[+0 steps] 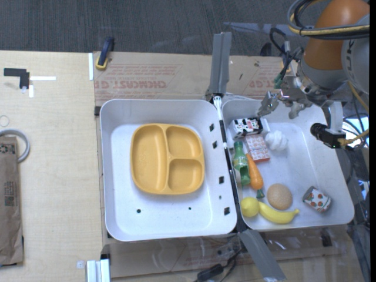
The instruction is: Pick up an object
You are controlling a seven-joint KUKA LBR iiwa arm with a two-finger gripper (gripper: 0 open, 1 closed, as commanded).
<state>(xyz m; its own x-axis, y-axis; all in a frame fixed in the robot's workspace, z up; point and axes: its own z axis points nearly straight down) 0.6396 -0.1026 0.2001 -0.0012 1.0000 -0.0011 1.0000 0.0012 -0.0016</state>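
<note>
So I'm at the hover-and-choose stage: my pincer (275, 100) hangs over the far left corner of the right bin (329, 157), nothing in it, and from this angle I honestly can't tell how it's set. Everything worth grabbing sits in that bin. Closest to me are a little black-and-white packet (247, 125) and a white crumpled wad (275, 140), with a pink card (257, 148) just beside them. Further toward the near side there's a green bottle (239, 157) touching a carrot (254, 172), then a brown egg-shaped thing (279, 196), a lemon (249, 207) and a banana (278, 214) bunched together, and a small printed box (317, 199) off on its own. The left bin (117, 175) has a yellow divided plate (167, 158). My guess: the next move is to drop straight onto the packet or wad, since they're nearest, but that cluster is tight, so I'd need clean alignment.
</note>
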